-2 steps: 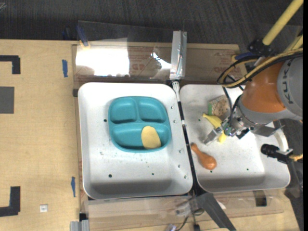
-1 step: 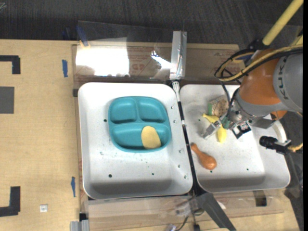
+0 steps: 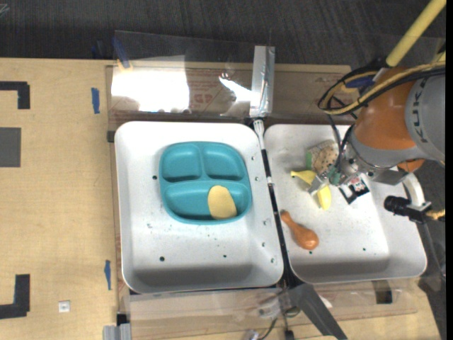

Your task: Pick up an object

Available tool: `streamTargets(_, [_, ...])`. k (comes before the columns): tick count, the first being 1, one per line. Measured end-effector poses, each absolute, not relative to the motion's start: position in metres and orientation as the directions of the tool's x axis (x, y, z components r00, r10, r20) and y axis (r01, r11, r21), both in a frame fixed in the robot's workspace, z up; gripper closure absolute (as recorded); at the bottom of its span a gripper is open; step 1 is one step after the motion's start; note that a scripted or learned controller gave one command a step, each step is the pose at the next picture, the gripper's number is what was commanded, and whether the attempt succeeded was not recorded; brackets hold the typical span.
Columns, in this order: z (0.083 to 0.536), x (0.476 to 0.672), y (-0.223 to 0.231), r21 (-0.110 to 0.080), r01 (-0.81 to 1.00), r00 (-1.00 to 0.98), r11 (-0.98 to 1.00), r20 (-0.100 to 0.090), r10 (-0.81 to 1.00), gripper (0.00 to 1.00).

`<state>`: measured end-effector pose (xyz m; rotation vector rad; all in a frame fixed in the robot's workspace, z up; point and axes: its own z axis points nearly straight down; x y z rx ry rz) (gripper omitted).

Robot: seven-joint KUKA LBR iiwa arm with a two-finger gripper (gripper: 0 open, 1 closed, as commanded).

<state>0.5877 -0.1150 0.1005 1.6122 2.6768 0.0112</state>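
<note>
Seen from above: two white bins on a worktop (image 3: 49, 190). In the left bin (image 3: 134, 246), a teal divided tray (image 3: 185, 170) carrying a yellow oval (image 3: 221, 202). In the right bin (image 3: 368, 250), an orange drumstick-shaped toy (image 3: 300, 231), yellow pieces (image 3: 323, 197) and a speckled lump (image 3: 325, 158), partly hidden beneath the hand (image 3: 345, 177); grip impossible to make out.

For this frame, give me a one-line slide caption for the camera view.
KUKA arm's hand low in the right bin among small yellow pieces; orange drumstick toy nearby; teal divided plate in left bin.
</note>
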Motion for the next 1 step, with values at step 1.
streamTargets(1, [0.1858, 0.5893, -0.0317, 0.005, 0.982, -0.188, 0.188, 0.000, 0.982, 1.00])
